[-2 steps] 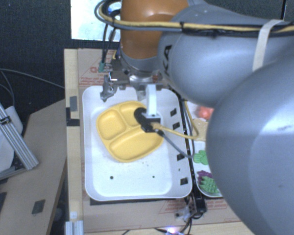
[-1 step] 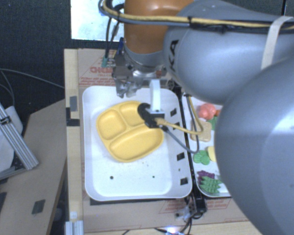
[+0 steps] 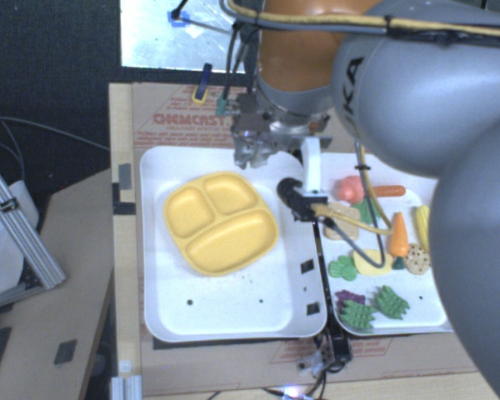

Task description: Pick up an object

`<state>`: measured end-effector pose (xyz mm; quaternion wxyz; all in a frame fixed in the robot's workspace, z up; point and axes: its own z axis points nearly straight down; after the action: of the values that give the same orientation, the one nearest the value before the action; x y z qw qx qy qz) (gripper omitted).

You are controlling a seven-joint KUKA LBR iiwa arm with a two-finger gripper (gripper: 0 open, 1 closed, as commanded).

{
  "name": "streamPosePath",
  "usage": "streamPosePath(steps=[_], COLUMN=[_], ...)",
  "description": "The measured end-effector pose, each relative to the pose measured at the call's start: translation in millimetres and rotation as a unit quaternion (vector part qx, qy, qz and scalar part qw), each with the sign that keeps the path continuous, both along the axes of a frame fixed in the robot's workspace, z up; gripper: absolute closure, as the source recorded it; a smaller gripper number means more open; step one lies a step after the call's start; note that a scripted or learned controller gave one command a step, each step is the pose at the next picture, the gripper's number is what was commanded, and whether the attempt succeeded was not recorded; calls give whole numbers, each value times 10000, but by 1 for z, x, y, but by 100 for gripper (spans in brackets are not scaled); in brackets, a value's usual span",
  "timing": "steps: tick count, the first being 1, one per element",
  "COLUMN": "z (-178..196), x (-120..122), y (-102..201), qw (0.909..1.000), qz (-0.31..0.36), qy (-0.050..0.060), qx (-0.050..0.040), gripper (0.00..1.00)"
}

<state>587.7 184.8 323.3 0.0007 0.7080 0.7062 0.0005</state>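
Gripper (image 3: 252, 150) at shallow white left bin's (image 3: 225, 307) far edge, just beyond yellow three-compartment plastic plate (image 3: 221, 222); grip state unreadable. Bare floor nearer.

The cardboard sheet (image 3: 168, 100) reads "CHEMCAST" in red.

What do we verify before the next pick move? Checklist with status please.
1. Position of gripper: ok, above the far edge of the left bin.
2. Load in the gripper: cannot tell.
3. Nearest target: ok, the yellow plate lies in the left bin, just camera-side of the gripper.
4. Small targets: ok, the carrot, cookie and green pieces sit in the right bin.
5. Clear view of the right bin: not ok, the arm covers its right part.
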Motion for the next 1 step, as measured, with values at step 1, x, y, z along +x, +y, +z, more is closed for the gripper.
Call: streamPosePath(steps=[1], z=[-226], x=[48], y=[-9], qw=[10000], qz=[13], qy=[-4], qx=[1], gripper=[100])
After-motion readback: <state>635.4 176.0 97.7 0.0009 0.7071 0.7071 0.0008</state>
